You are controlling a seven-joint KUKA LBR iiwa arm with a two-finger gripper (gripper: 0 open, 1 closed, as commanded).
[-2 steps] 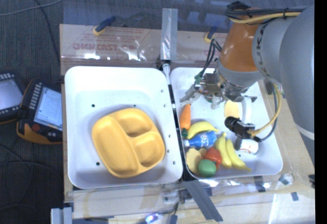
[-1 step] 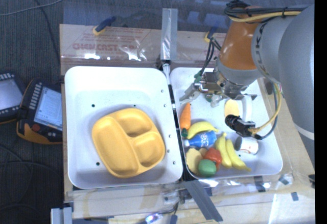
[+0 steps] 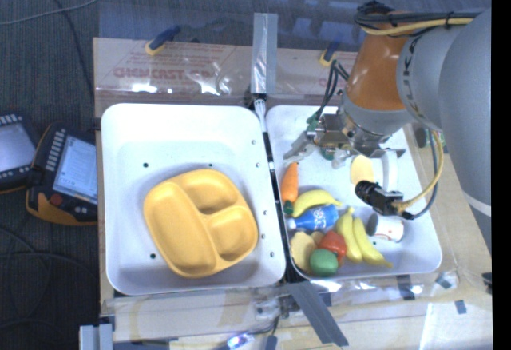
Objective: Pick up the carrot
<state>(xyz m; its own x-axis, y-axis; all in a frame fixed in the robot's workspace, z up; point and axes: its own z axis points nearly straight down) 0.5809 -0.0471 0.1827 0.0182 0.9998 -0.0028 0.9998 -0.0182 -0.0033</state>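
Observation:
The carrot [image 3: 290,178] is small and orange. It lies upright along the left wall of the right bin [image 3: 423,248], just above a yellow banana [image 3: 316,198]. My gripper [image 3: 318,142] hangs over the upper part of that bin, a little above and to the right of the carrot's top end. Nothing can be seen held in it. The grey arm with its orange band [image 3: 377,73] comes in from the upper right and hides the bin's far corner.
Below the carrot lie a blue bottle [image 3: 314,219], two more bananas [image 3: 359,236], a red fruit [image 3: 334,244], a green lime [image 3: 323,262], a yellow fruit [image 3: 362,170] and a white cup [image 3: 388,228]. The left bin [image 3: 128,133] holds a yellow divided plate [image 3: 200,220].

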